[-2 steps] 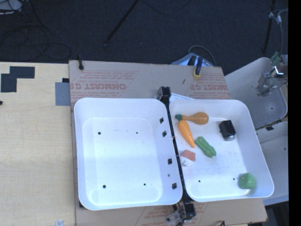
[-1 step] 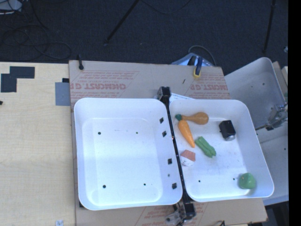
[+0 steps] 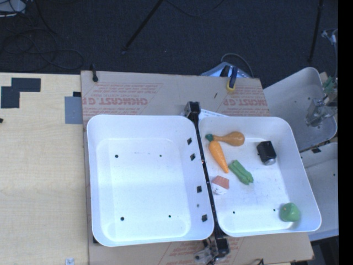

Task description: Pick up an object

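Toy carrot (image 3: 218, 155) lies in the right bin (image 3: 300, 164), close to the central divider. An orange gourd (image 3: 230, 138) touches its top end, a green pod (image 3: 241, 171) sits right of it, a red-and-white piece (image 3: 220, 183) below, a black block (image 3: 266, 152) farther right, and a green ball (image 3: 289, 212) well apart toward the bin's lower right corner. Gripper state: cannot tell.

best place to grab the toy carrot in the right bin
Grip the toy carrot across its middle, coming straight down. It lies flat, long axis running up-down in the view, so close across its narrow width. The green toy lies close to its lower right, so stay above the tip.
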You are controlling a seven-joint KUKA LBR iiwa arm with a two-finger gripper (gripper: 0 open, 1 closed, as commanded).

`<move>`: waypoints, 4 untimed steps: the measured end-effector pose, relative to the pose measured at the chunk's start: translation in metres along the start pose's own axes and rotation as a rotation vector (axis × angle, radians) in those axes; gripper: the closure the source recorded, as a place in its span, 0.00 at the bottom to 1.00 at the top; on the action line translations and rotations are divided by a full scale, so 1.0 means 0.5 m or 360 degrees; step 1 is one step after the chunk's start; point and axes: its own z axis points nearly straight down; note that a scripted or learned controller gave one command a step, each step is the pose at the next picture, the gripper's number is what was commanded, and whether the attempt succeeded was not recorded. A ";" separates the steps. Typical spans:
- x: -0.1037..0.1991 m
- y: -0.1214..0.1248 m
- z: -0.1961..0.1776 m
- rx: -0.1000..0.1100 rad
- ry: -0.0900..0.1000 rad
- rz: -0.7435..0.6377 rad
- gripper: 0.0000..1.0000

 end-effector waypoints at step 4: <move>0.179 0.070 -0.140 0.0004 0.0003 -0.0005 1.00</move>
